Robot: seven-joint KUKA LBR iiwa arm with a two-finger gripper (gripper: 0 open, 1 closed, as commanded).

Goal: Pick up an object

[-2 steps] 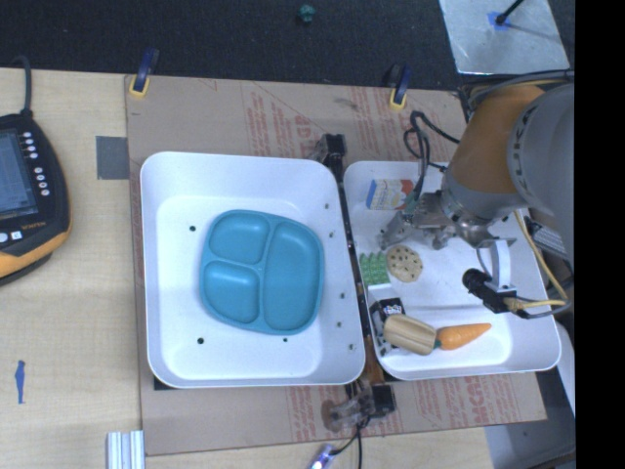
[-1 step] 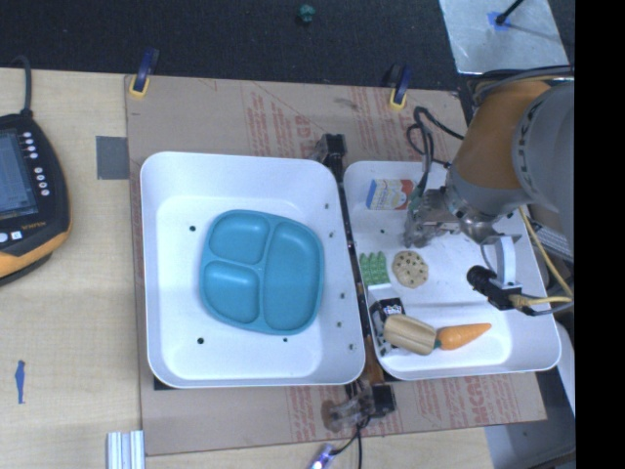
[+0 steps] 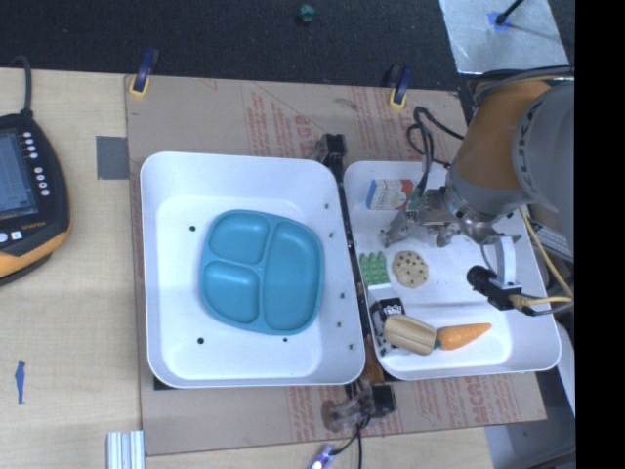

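Reaching in from the right, the grey arm hangs its gripper (image 3: 418,225) low over the right bin (image 3: 527,355) — whether the claw is apart or together, I cannot tell. The cookie (image 3: 410,269) lies just below it, beside a green piece (image 3: 373,268); the carrot (image 3: 463,336) and wooden block (image 3: 408,333) touch near the front wall. A blue divided plate (image 3: 262,272) sits in the left bin (image 3: 166,262).

Plate (image 3: 262,271) in L bin (image 3: 166,179), cookie (image 3: 410,269), carrot (image 3: 463,335) in R bin (image 3: 527,355)
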